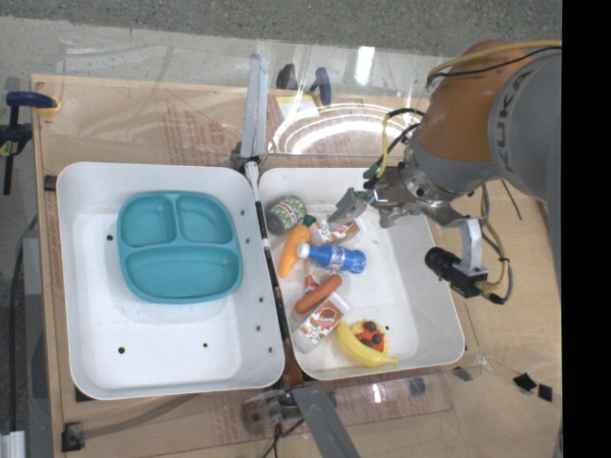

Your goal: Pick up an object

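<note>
The fingers (351, 201) hang low over the right bin (430, 303), just above a small packet (341, 229); whether they are spread I cannot tell. Beneath lie a blue bottle (336, 257), carrot (292, 250), sausage (318, 294), banana (360, 349) and can (284, 214). The left bin (91, 332) holds a teal divided plate (179, 245).
</note>
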### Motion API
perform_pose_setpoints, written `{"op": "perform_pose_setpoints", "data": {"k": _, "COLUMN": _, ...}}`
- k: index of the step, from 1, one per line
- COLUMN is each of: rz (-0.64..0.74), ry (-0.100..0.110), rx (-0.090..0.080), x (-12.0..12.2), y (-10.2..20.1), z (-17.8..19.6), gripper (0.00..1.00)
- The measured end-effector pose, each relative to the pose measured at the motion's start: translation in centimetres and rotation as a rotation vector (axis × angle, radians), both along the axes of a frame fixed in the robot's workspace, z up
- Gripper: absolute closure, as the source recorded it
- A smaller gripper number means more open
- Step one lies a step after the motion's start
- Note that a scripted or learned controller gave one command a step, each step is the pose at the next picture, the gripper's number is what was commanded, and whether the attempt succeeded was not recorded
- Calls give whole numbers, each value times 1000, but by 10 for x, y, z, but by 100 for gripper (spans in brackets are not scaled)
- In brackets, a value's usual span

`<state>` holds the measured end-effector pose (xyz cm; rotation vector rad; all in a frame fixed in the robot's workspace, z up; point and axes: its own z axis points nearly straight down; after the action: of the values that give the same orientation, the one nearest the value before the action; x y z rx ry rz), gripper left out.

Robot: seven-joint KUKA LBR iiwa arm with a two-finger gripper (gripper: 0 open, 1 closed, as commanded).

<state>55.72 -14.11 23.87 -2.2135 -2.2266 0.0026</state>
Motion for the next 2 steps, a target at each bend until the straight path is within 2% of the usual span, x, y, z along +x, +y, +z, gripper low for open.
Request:
{"op": "perform_pose_setpoints", "data": {"k": 1, "rz": -1, "ry": -19, "rx": -6, "x": 57, "y": -39, "z": -127, "gripper": 0}}
{"op": "perform_pose_setpoints", "data": {"k": 2, "rz": -26, "ry": -31, "rx": -7, "x": 54, "y": -60, "z": -135, "gripper": 0}}
